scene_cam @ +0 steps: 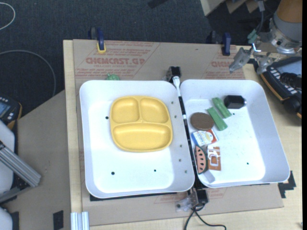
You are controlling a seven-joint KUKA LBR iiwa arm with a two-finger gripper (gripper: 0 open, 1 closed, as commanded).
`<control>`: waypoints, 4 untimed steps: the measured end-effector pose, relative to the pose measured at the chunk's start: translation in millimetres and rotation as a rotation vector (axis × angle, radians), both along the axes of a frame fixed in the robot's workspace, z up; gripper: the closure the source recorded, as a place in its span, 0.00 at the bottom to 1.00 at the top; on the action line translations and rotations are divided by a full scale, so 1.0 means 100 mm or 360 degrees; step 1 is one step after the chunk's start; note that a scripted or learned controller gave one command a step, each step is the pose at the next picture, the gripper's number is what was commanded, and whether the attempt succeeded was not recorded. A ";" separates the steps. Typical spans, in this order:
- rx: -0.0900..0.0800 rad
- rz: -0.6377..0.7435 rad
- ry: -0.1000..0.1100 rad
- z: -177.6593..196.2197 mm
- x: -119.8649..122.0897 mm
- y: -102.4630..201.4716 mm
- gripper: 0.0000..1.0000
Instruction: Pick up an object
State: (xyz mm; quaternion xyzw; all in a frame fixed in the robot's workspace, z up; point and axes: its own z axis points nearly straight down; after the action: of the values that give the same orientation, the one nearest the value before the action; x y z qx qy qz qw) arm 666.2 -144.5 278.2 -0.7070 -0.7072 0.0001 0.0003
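The arm is hanging over the counter [144, 51] beyond the far right corner of the right bin [254, 152], with the end effector [242, 57] pointing down and to the left, just outside that bin's far rim. Its grey fingers [238, 61] are standing slightly apart, narrow, with nothing between them.

Everything loose is sitting in the left part of the right bin. Nearest the far rim a small black block [234, 101] is lying, and just left of it two green sticks [219, 112] are lying side by side at a slant, touching a brown disc [202, 121]. Toward the near rim from the disc a small blue and white packet [204, 137] is lying, and closer still an orange and white packet [209, 158] is lying flat, crowding the bin's left wall. The things are packed close, edges overlapping or touching, so little bare floor is showing between them, while the right half of the bin is showing bare white.

Left of the right bin, the left bin [96, 166] is carrying a yellow divided plate [141, 124] near its middle. Blue clamps [100, 41] are gripping the counter's far edge, beyond both bins.
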 end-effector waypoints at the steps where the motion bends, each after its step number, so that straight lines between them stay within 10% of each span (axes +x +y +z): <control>1: 0.0005 -0.0004 0.0026 -1.25 -0.79 -0.03 0.00; 2: 0.0006 0.0004 0.0011 -1.35 -1.30 0.48 0.00; 3: -0.0017 -0.0012 -0.0016 -1.04 -0.67 -0.88 0.00; 4: 0.0011 -0.0008 0.0022 -1.96 -1.93 -0.50 0.00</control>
State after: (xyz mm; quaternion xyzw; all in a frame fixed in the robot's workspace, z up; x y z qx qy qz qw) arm 473.3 -194.4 82.2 -0.7087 -0.7055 0.0026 0.0075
